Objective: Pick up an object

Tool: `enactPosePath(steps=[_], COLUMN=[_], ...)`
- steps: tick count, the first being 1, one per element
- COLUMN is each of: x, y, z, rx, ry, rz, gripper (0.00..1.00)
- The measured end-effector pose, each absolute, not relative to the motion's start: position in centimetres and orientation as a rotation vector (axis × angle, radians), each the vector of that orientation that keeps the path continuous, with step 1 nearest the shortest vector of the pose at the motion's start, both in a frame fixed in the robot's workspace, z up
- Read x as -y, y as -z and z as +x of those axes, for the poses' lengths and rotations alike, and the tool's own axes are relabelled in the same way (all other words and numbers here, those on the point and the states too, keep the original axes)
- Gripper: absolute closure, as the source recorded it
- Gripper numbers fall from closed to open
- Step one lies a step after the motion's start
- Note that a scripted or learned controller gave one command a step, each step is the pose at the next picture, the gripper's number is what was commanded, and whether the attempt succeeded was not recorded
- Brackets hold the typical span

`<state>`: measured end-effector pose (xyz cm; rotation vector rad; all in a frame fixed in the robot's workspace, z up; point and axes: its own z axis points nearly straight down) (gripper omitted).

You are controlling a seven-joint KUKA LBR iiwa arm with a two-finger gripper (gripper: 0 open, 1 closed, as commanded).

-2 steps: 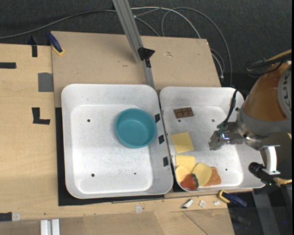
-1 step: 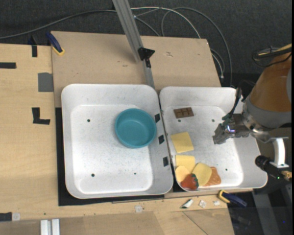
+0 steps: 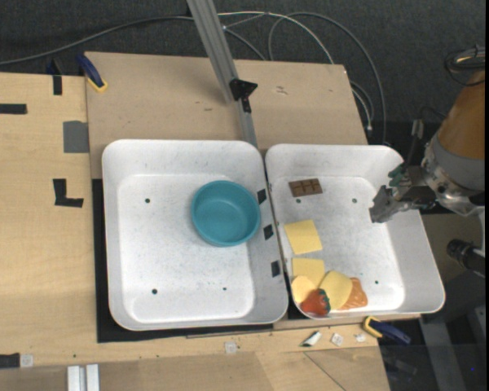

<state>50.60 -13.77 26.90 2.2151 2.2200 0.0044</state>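
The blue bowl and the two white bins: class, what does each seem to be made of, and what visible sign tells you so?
Blue bowl: probably plastic, matte to satin; even teal colour, smooth rounded rim, only soft highlights. Left bin and right bin: likely moulded plastic, possibly enamelled metal; white with fine dark speckling, rounded corners and a softly rolled rim with a faint sheen.

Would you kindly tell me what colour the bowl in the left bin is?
The bowl is teal blue, clearest in the camera view.
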Motion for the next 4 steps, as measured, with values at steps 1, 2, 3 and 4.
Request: enactPosePath(steps=[1, 2, 3, 4], x=[8.6, 3.7, -2.3, -7.0], y=[-27.2, -27.3, -25.3, -25.2], z=[51.4, 52.2, 52.5, 53.0], rx=[-2.23, -2.23, -2.232, -2.231], ry=[-0.002, 0.0, 0.004, 0.002], rz=[2.215, 2.216, 2.216, 2.215], gripper=[1.0, 1.0, 1.0, 1.0])
